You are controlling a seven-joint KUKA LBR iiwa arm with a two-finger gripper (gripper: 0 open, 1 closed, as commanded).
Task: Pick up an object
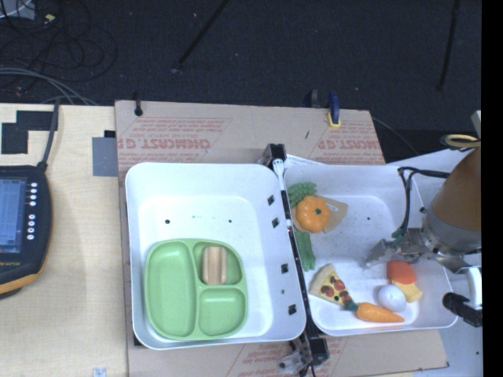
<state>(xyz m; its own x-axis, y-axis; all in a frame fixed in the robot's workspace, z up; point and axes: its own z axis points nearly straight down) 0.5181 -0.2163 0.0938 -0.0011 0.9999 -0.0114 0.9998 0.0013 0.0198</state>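
Two white bins sit side by side on a cardboard sheet [236, 136] that covers the pale bench [71, 320]. Left bin [196, 191] holds a green divided tray [177, 305], and a small tan wooden block [213, 264] stands in the tray's upper right compartment. Right bin [357, 203] holds the loose toy food. Reaching in from the right, the grey arm [464, 203] with its orange band hangs over the right bin's far side, and its gripper [391, 250] sits low near the bin floor, just above and left of a red and yellow toy [404, 278]. Whether the claw is spread or closed cannot be told from this angle, and nothing can be seen between its tips. An orange pumpkin [311, 214] rests on a green leafy piece [302, 238] by the bin's left wall, well apart from the gripper. A pizza slice [332, 287] lies near the bin's front left, touching the thick end of a carrot [377, 313] along the front wall. A white ball [390, 296] sits just above the carrot, beside the red and yellow toy. Off to the far left, a black handheld controller [20, 218] with a screen lies on the bench.
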